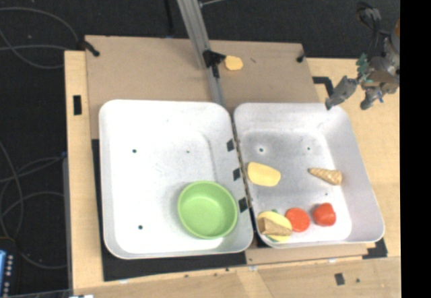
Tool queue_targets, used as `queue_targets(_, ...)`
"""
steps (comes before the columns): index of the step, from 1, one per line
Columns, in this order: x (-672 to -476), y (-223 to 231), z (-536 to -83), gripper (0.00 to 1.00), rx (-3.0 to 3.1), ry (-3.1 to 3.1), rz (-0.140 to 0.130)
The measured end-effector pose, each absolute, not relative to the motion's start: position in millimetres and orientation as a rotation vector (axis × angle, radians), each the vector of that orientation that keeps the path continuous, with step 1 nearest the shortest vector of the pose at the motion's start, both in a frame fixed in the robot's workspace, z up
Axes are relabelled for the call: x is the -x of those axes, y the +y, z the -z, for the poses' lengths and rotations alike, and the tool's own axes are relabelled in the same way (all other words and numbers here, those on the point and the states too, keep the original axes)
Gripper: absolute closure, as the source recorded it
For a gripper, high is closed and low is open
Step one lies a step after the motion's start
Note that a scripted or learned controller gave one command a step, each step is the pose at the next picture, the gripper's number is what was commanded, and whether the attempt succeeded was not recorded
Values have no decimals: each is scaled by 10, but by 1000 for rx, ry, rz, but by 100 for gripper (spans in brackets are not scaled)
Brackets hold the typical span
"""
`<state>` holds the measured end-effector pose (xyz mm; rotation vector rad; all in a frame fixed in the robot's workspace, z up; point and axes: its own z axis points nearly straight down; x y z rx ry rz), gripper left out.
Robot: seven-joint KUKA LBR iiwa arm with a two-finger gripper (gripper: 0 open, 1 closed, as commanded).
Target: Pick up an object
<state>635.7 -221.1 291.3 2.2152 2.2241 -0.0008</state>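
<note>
My gripper (pixel 355 96) hangs at the far right, above the back right corner of the right bin (pixel 350 131); its two dark fingers stand spread apart with nothing between them. In that bin lie a yellow rounded piece (pixel 263 174), a tan cone (pixel 326 174), a red piece (pixel 324 214), an orange-red ball (pixel 297 219) and a yellow-and-brown item (pixel 275 226) in the front corner. A green bowl (pixel 207 208) sits at the front of the left bin (pixel 135 128).
A slanted metal pole (pixel 192 13) rises from the back between the bins. A small yellow object (pixel 234 63) lies on the brown board behind the bins. Black clips line the divider between the two bins.
</note>
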Motion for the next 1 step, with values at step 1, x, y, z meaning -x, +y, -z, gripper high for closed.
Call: queue_targets(1, -6355, -2218, -2913, 0, -2215, 2224, 4)
